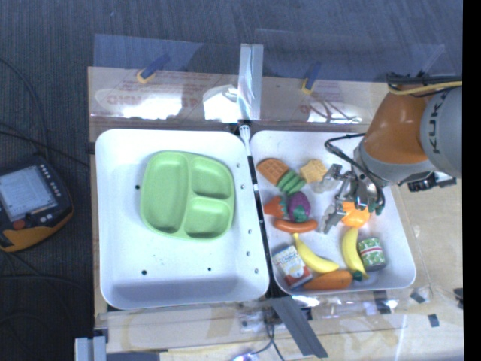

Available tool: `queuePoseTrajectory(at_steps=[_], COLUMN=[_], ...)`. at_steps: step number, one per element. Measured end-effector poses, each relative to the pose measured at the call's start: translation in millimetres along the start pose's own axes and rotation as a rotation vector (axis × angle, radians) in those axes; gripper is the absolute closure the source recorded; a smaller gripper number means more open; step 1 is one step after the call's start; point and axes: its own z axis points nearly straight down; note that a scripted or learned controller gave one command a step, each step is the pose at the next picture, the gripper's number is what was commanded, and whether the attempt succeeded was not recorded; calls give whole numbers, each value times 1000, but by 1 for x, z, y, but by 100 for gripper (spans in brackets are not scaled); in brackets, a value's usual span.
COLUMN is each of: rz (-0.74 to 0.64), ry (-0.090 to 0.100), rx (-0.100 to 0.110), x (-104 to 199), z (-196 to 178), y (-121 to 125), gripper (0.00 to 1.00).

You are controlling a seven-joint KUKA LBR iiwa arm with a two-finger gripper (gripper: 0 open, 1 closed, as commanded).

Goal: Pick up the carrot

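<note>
The right bin (pixel 402 273) holds several toy foods. An orange tapered piece with a green end, which looks like the carrot (pixel 273 171), lies at the bin's upper left, near the divider. My gripper (pixel 347 205) is low in the middle right of this bin, well to the right of that piece. A small orange fruit-like piece (pixel 355 217) sits right under the gripper; whether it is held is not visible. A longer orange-red piece (pixel 328 280) lies by the front wall.
Around the gripper lie a purple and green vegetable (pixel 297 204), a red pepper (pixel 289 225), two bananas (pixel 314 258), a green can (pixel 371 253), a cracker (pixel 314 171) and a small packet (pixel 289 264). The left bin (pixel 120 269) holds a green divided plate (pixel 186 194).
</note>
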Motion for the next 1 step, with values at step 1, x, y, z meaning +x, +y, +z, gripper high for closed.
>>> queuePoseTrajectory(at_steps=[1], rz=[-1], ry=[-9], rx=[3], x=[-3], z=[-12], y=[1], gripper=[100])
